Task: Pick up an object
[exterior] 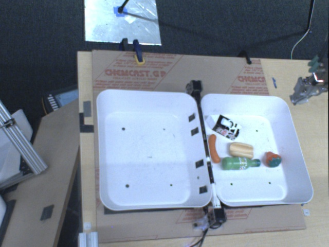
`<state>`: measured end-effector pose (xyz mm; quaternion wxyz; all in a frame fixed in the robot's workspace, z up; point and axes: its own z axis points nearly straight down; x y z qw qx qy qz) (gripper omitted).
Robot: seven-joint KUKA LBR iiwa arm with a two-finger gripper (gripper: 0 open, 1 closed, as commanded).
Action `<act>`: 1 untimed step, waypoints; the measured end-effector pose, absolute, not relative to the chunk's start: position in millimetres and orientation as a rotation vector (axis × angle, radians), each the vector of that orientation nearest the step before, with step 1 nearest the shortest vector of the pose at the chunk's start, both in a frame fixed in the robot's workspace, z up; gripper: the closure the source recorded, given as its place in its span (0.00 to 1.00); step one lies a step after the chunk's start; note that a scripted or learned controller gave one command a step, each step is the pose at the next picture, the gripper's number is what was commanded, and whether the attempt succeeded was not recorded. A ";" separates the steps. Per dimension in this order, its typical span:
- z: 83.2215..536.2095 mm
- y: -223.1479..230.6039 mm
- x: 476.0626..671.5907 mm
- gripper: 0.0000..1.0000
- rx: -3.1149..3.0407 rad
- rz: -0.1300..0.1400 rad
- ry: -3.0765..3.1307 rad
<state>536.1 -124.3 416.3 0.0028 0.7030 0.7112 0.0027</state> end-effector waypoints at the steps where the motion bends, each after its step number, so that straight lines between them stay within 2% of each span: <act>1: 492.3 -36.8 524.4 1.00 2.205 0.014 2.229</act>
